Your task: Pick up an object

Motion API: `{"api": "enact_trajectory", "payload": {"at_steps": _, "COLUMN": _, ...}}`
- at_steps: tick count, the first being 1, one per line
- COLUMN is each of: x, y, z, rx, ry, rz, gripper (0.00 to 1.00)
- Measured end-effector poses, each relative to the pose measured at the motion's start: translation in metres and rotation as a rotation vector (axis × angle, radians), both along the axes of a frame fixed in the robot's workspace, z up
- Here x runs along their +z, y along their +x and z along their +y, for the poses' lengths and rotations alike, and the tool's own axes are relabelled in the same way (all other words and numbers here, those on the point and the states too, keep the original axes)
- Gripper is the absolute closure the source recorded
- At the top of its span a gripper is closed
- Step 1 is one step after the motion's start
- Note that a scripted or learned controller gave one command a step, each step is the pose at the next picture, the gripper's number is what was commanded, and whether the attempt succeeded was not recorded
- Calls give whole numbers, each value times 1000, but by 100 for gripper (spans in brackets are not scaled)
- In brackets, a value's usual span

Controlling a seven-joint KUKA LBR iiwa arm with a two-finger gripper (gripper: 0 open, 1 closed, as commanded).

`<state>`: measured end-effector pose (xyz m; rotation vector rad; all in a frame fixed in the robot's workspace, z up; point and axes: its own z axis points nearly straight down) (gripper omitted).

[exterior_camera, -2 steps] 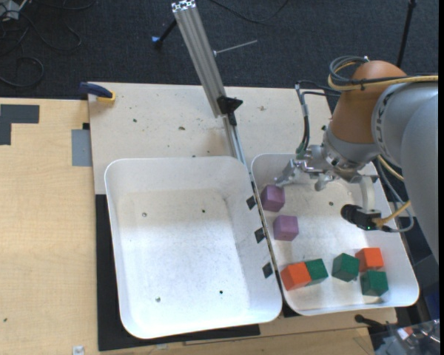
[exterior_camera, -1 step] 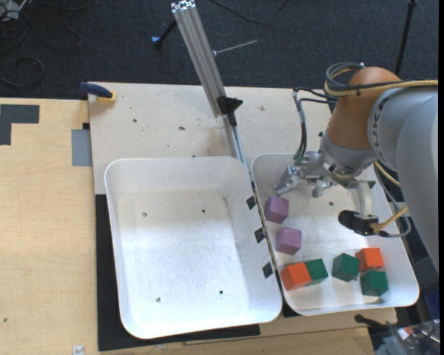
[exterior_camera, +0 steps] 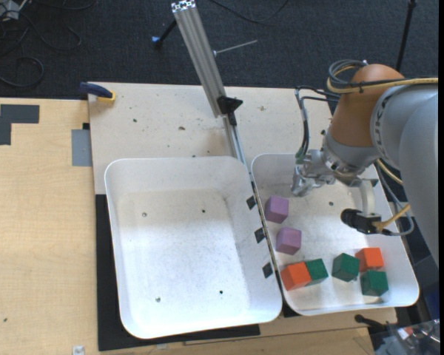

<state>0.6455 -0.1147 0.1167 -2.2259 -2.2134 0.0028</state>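
End effector (exterior_camera: 305, 183), finger state impossible to tell, hovers in the right shallow white bin (exterior_camera: 407, 291) near an upper purple wooden-looking cube (exterior_camera: 277, 208): probably light, rigid, best pinched across opposite flat faces.

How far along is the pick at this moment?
Done: the tool is over the right white bin, near the upper purple cube. In hand: nothing is visibly held. Left: descending, gripping and lifting a block; all seven cubes, including the lower purple cube, lie on the bin floor.
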Motion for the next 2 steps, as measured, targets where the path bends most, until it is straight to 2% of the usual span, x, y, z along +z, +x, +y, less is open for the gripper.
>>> {"api": "enact_trajectory", "payload": {"at_steps": 2, "x": 89, "y": -5, "z": -4, "rx": 4, "ry": -1, "rz": -5, "gripper": 100}}
